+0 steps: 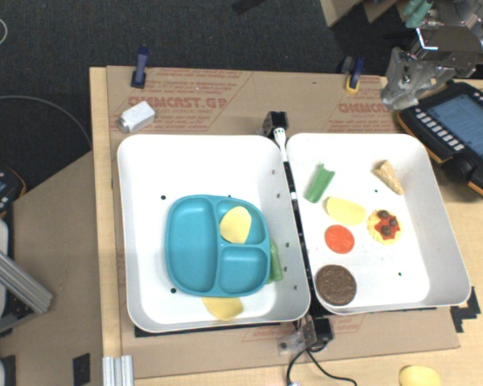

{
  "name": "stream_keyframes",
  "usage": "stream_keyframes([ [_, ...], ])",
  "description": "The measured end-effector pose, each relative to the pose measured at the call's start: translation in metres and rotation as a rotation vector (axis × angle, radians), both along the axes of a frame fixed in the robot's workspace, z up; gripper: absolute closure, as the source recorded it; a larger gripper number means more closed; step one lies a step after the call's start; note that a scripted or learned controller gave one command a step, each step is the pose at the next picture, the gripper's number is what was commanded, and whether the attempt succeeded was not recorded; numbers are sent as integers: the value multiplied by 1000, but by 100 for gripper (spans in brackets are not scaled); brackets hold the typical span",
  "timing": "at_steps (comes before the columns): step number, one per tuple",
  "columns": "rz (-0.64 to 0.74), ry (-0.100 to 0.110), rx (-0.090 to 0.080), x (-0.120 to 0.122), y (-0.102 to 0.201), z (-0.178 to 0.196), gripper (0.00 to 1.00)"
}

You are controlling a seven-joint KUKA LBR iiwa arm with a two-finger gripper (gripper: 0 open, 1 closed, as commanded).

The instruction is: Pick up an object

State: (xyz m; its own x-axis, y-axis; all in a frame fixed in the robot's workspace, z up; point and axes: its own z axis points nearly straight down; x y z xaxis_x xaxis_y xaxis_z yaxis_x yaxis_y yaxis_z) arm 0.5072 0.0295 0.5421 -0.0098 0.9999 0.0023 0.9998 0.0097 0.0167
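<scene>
One gripper [404, 83] hangs beyond the right bin's [439, 215] far right corner, over the bench, its opening too unclear to judge. Inside that bin lie a green stick [319, 182], yellow slice [345, 210], red disc [339, 239], brown patty [336, 285], small pizza [385, 226] and tan wedge [388, 177].

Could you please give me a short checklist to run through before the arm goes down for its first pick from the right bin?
1. Pincer clear of the bins: ok, it sits beyond the right bin, over the bench.
2. Nothing carried already: cannot tell.
3. Targets in the right bin: ok; green piece, yellow slice, red disc, brown disc.
4. Spacing between targets: not ok for the yellow slice and red disc, which sit close; the green piece is freer.
5. Brown disc away from the wall: not ok, it lies by the near rim.
</scene>
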Motion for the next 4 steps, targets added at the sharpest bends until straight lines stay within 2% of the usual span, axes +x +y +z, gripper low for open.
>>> stream_keyframes([
  [1, -17, 32, -4, -30, -62, -137, 100],
  [2, -26, 7, -13, -30, -263, -51, 100],
  [3, -11, 32, 4, -30, -252, -255, 100],
  [4, -2, -4, -7, -26, -195, -89, 100],
])
